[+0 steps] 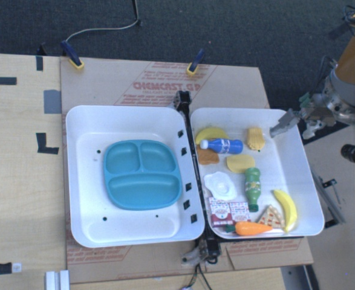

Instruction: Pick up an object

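My gripper (284, 125) hangs over the right bin (307, 180) at its upper right rim — whether it is released or clenched I cannot tell. The nearest object, the yellow corn piece (256, 139), lies at eight o'clock from me, just beside — its long axis running twelve to six.

Toy foods (245, 180) jumbled in rt bin (304, 162)

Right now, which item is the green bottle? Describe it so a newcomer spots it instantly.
Look in the right-hand white bin, crowded with toy food. Near its middle, below the yellow oval piece, lies the small green plastic bottle. It is the sole green item; the other bottle is white and blue.
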